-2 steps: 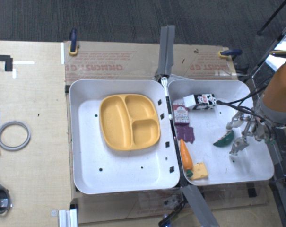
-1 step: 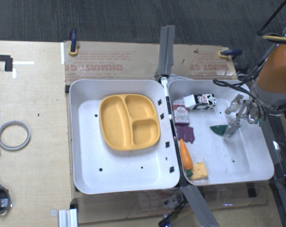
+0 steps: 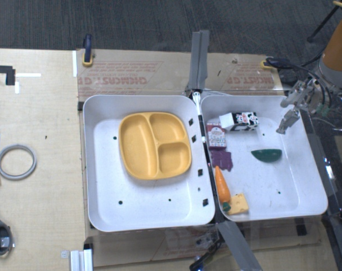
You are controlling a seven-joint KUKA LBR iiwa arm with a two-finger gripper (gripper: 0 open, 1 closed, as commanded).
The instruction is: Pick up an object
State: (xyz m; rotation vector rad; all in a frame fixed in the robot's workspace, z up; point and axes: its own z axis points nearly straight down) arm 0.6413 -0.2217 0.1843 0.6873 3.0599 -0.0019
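The right bin (image 3: 306,202) holds several small items: a cow-print milk carton (image 3: 238,121), a pink carton (image 3: 216,136), a purple piece (image 3: 222,159), a dark green leaf-shaped piece (image 3: 266,154), an orange carrot (image 3: 221,186) and a yellow cheese wedge (image 3: 239,204). My gripper (image 3: 291,110) hangs over the bin's upper right corner, well right of the milk carton and above the green piece. Its two fingers (image 3: 286,122) stand apart with nothing between them.
The left bin (image 3: 103,208) holds a yellow divided plate (image 3: 155,145). A grey tape ring (image 3: 15,161) and scissors (image 3: 0,237) lie on the wooden bench at the left. A grey divider bar (image 3: 199,61) runs up from between the bins.
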